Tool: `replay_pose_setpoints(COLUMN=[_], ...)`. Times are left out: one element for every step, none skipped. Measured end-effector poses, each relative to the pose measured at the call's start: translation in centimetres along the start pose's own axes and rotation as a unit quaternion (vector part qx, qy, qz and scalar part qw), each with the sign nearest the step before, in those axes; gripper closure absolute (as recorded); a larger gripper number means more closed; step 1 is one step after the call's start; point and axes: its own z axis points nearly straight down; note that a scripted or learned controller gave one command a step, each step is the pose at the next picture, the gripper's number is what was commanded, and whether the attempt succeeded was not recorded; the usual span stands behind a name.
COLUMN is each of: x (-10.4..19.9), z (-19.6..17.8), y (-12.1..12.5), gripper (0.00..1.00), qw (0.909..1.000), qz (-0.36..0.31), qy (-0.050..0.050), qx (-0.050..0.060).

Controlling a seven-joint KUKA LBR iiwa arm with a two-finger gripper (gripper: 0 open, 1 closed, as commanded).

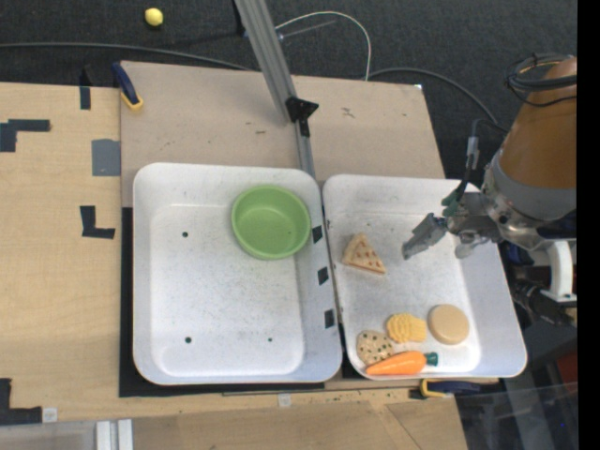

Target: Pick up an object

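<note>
A: What do we have lying around the tan wedge-shaped toy cheese slice (pixel 364 254) in the right shallow white bin (pixel 487 289)?

B: Toward the bin's near edge from the wedge we see a ridged yellow round cracker toy (pixel 406 327), a plain beige round biscuit toy (pixel 449 324) just beside it, a speckled tan cookie toy (pixel 374 347), and an orange plastic carrot with a green tip (pixel 403 363) along the rim. To the wedge's left, past the divide, a round green plastic bowl (pixel 270 220) sits in the left shallow white bin (pixel 169 289).

A: Anything crowding the wedge?

B: No, bare bin floor surrounds it. The dark two-finger gripper (pixel 419 238) hangs just to its right, apart from it.

A: And the jaws?

B: We cannot tell whether they are spread or pressed together. A grey metal pole (pixel 267 45) slants over the counter (pixel 56 157) behind the wedge.
</note>
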Motion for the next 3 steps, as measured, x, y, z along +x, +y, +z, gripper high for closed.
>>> replay_pose_setpoints(x=[0.0, -0.8, 0.2], z=[0.0, 6.0, 11.0], y=[0.0, 0.0, 0.2], gripper=[0.0, 0.0, 0.0], qw=[1.0, 1.0, 1.0], qz=[0.0, 0.001, 0.0], qy=[0.0, 0.0, 0.001], qx=[0.0, 0.004, 0.004])
